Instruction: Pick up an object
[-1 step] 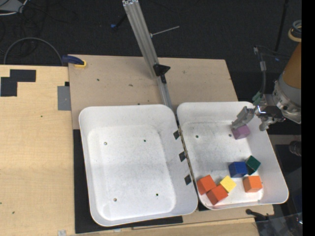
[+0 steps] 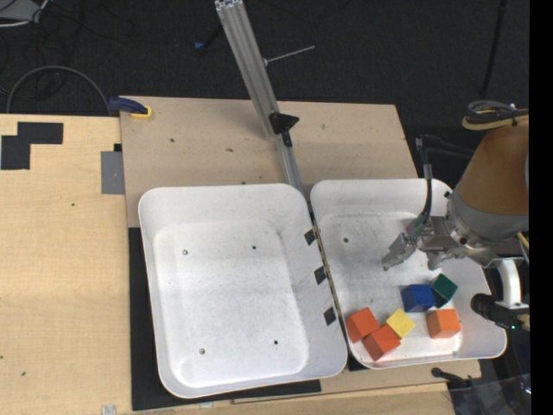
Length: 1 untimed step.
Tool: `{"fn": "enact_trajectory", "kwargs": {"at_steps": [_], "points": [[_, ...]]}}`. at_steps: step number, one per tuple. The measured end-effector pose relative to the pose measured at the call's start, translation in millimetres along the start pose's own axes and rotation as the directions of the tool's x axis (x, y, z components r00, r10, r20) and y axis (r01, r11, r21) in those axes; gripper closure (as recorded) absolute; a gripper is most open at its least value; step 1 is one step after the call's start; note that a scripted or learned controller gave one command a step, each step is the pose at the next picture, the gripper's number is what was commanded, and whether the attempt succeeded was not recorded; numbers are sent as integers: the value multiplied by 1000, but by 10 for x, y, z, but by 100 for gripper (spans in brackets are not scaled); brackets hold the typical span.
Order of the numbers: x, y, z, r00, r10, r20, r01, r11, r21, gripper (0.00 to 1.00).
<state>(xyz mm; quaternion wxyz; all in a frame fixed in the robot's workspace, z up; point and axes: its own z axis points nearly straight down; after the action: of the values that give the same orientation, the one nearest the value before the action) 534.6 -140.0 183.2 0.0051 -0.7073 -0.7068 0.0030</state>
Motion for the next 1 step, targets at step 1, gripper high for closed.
{"fn": "enact_trajectory", "kwargs": {"at_steps": [1], "points": [[-26, 16, -138, 1000, 10, 2, -10, 1000, -8, 100]]}}
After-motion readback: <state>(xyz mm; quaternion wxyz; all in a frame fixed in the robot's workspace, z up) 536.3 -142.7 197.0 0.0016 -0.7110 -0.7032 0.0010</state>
